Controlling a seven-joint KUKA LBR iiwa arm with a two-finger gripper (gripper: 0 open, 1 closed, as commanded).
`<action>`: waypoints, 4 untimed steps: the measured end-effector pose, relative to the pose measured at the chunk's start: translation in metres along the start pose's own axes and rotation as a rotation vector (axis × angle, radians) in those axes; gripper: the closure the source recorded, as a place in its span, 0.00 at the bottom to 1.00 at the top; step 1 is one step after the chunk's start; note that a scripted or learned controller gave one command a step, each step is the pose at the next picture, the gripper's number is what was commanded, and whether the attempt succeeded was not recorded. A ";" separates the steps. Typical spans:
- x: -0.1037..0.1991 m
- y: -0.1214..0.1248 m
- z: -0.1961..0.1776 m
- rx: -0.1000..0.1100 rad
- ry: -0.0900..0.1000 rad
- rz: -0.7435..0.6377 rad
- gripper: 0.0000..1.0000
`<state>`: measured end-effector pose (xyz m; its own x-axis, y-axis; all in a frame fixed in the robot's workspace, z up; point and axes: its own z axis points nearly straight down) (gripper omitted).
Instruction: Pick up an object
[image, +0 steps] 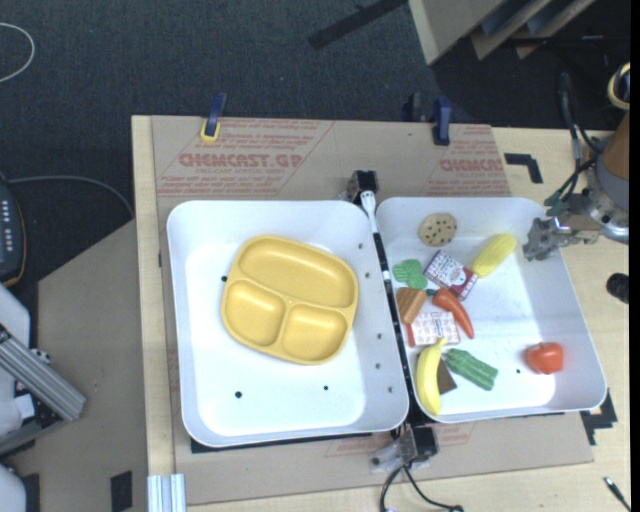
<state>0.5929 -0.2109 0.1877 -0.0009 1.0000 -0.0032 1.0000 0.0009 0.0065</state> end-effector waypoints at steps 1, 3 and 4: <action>-0.001 0.001 -0.040 0.000 0.000 0.000 1.00; 0.108 -0.020 -0.037 0.010 0.006 -0.004 1.00; 0.164 -0.021 -0.031 0.010 0.006 -0.004 1.00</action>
<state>0.5711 -0.0470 0.2180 -0.0052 1.0000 0.0027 1.0000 0.0052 -0.0031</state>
